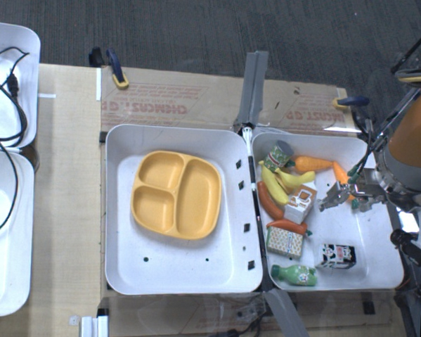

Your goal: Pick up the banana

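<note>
The yellow banana (283, 183) lies in the right bin (374, 275), near its left wall, among other toy foods. It rests between a green can (276, 159) above it and a small white and orange carton (301, 203) below it. My gripper (333, 199) hangs over the bare middle of the right bin, a short way right of the banana and apart from it. Nothing shows in its grasp. The arm's orange band (416, 140) is at the right edge.
Around the banana lie an orange carrot (313, 163), a reddish sausage (268, 200), a red pepper (286, 225), a patterned box (285, 241), a green bottle (294, 275) and a black-and-white carton (337, 255). The left bin (121, 265) holds a yellow divided plate (176, 194).
</note>
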You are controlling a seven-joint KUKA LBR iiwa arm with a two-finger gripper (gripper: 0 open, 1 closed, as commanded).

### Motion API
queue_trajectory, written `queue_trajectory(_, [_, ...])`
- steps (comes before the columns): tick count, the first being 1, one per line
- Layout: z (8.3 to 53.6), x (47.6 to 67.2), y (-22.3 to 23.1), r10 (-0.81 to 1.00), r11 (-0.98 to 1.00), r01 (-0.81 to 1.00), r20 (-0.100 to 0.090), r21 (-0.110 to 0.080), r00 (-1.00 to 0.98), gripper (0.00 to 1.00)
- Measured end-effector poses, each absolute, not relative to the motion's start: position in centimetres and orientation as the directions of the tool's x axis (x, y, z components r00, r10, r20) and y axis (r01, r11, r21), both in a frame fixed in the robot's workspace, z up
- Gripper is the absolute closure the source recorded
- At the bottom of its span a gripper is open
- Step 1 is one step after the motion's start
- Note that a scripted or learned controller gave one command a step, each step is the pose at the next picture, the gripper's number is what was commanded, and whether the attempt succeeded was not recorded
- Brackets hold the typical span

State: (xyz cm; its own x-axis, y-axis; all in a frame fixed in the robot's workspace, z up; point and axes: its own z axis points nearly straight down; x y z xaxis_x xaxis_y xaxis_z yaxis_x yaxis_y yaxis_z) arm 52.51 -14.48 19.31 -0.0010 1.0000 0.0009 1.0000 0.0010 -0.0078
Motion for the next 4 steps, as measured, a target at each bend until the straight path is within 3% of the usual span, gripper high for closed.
queue_trajectory(1, [9.1, 62.2, -12.0, 0.999, -0.044, 0.999, -0.001, 0.0, 0.044, 0.0])
queue_trajectory(2, [9.5, 62.1, -12.1, 0.999, -0.043, 0.999, -0.001, -0.009, 0.043, 1.0])
queue_trajectory(3, [9.6, 62.1, -12.1, 0.999, -0.043, 0.999, -0.001, -0.007, 0.043, 0.0])
queue_trajectory(4, [9.3, 65.0, -11.3, 1.0, -0.019, 1.0, -0.009, -0.025, 0.019, 0.0])
